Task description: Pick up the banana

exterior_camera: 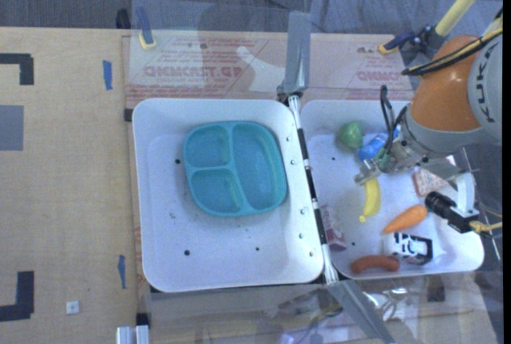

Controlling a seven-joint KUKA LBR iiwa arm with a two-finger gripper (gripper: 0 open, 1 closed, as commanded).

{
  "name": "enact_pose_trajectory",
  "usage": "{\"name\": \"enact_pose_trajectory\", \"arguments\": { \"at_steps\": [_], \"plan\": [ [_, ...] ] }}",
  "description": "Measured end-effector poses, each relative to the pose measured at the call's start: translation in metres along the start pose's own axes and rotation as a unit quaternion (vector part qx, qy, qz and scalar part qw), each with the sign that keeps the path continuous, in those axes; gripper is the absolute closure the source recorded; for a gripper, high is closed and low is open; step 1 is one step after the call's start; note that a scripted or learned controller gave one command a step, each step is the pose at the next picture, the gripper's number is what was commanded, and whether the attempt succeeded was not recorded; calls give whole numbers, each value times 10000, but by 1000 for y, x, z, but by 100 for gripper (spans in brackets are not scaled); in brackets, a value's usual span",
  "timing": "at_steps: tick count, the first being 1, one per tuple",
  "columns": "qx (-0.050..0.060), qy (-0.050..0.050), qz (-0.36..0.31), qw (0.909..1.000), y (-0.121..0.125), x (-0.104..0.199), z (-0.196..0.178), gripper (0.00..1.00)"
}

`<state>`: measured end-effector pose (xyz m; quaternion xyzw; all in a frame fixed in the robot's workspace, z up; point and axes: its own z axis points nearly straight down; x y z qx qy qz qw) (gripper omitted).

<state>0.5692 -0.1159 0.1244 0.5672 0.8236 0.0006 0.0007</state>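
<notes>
In the right bin [471, 255], the gripper [372, 172] sits right at the top end of the banana [370, 199], which lies lengthwise near the bin's middle. Whether its fingers are wide or narrow, I cannot tell. A carrot [406, 218] lies at the banana's 4 o'clock, a green ball [350, 133] at 12. The left bin [152, 199] holds a teal tray [235, 168].

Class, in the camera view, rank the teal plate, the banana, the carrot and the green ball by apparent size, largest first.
1. Teal plate
2. Banana and carrot: look alike, so not ranked apart
3. Green ball
</notes>
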Motion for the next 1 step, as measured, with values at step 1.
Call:
{"name": "enact_pose_trajectory", "arguments": {
  "at_steps": [1],
  "plan": [
    [-10, -10, 283, 9996, 74, 5, -76, 100]
  ]
}}
